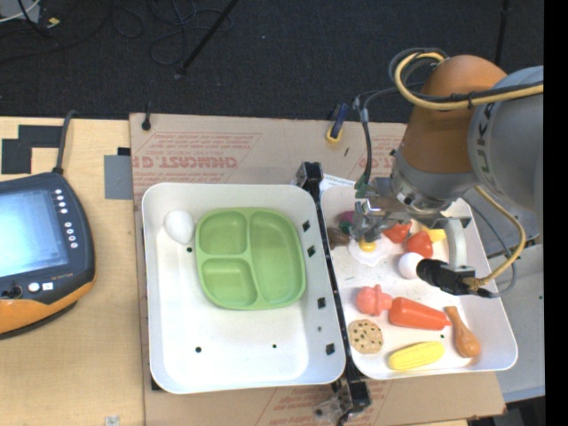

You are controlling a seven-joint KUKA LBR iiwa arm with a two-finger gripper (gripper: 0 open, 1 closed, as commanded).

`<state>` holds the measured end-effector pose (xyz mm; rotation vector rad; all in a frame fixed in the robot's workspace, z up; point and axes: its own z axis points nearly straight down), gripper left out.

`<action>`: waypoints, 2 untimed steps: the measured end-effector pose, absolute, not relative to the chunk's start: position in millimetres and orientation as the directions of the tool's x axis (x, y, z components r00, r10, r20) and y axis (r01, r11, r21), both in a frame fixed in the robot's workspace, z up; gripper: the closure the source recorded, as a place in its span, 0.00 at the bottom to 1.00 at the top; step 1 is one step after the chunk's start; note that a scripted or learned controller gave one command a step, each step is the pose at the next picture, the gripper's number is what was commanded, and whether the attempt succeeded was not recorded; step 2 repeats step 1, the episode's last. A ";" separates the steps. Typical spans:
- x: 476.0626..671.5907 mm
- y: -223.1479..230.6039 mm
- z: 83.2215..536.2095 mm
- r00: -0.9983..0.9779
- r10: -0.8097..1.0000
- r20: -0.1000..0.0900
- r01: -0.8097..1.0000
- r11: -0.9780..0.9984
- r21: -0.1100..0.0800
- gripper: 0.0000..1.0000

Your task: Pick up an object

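My gripper (365, 230) hangs low over the upper left part of the right bin (497, 349), above a fried-egg toy (366, 251). Whether its fingers hold anything is hidden by the wrist. Close to its right lie a red piece (397, 232), a yellow piece (437, 235) and a white egg (409, 265). Further forward in that bin sit a pink-red strawberry-like toy (373, 300), an orange carrot (417, 313), a cookie (365, 335), a corn cob (415, 355) and a brown drumstick (462, 331).
The left bin (177, 344) holds a green divided plate (249, 257) and a white egg (179, 226) at its upper left. A tablet-like pendant (35, 247) lies on the bench at the far left. The arm's grey and orange body (453, 140) overhangs the right bin's back edge.
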<state>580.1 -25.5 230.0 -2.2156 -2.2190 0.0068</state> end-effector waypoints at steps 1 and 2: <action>587.8 -26.1 235.2 -0.005 1.000 0.000 1.000 0.005 -0.005 1.00; 587.8 -26.1 235.2 -0.005 1.000 0.000 1.000 0.005 -0.005 1.00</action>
